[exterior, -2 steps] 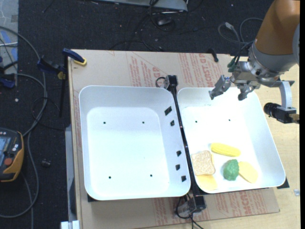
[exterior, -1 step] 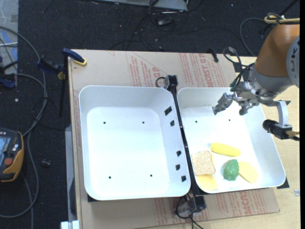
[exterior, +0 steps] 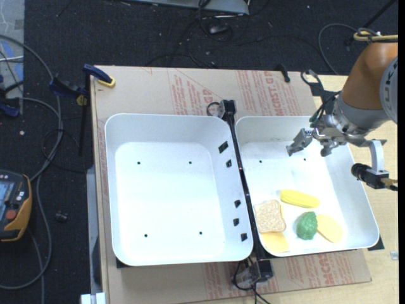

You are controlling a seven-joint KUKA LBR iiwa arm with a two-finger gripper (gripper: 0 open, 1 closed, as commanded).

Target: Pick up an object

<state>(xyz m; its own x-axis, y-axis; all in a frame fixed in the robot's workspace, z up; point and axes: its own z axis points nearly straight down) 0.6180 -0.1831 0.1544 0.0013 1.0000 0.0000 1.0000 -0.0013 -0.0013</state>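
Fingers (exterior: pixel 311 142) spread open, gripping nothing, poised above far part of right bin (exterior: pixel 357 189). Clustered at near end of that bin: corn cob (exterior: pixel 299 199), bread slice (exterior: pixel 270 216), green broccoli-like piece (exterior: pixel 307 225), two yellow pieces.

Five small objs (exterior: pixel 297 215), right bin's (exterior: pixel 361 189) near end
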